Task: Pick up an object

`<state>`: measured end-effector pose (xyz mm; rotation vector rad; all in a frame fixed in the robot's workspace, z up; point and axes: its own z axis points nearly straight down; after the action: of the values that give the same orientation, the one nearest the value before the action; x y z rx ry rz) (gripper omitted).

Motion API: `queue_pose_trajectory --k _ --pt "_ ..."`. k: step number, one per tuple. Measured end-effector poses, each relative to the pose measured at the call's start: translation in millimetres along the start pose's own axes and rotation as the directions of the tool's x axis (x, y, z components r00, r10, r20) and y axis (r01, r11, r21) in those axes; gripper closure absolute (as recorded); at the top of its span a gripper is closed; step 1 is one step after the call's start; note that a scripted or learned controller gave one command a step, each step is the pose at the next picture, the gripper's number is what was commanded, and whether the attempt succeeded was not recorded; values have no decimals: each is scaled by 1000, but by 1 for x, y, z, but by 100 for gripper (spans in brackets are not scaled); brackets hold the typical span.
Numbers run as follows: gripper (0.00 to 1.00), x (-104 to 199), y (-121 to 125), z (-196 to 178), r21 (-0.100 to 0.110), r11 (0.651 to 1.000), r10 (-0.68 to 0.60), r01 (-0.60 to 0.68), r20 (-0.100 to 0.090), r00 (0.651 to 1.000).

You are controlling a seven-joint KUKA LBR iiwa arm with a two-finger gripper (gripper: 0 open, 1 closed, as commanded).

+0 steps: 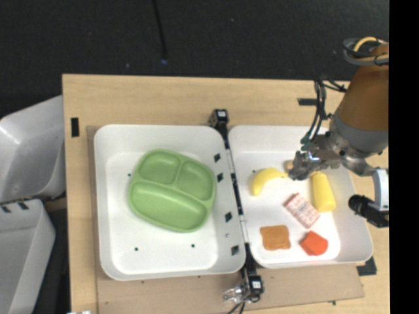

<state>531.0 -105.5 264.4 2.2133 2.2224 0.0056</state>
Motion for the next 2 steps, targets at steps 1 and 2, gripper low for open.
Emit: queue_pose_trajectory --k 1,2 --pt "100 54 -2 -6 4 1000 -4 4 -3 1000" --pt "100 102 -1 -8 3 1000 -3 3 -2 1000"
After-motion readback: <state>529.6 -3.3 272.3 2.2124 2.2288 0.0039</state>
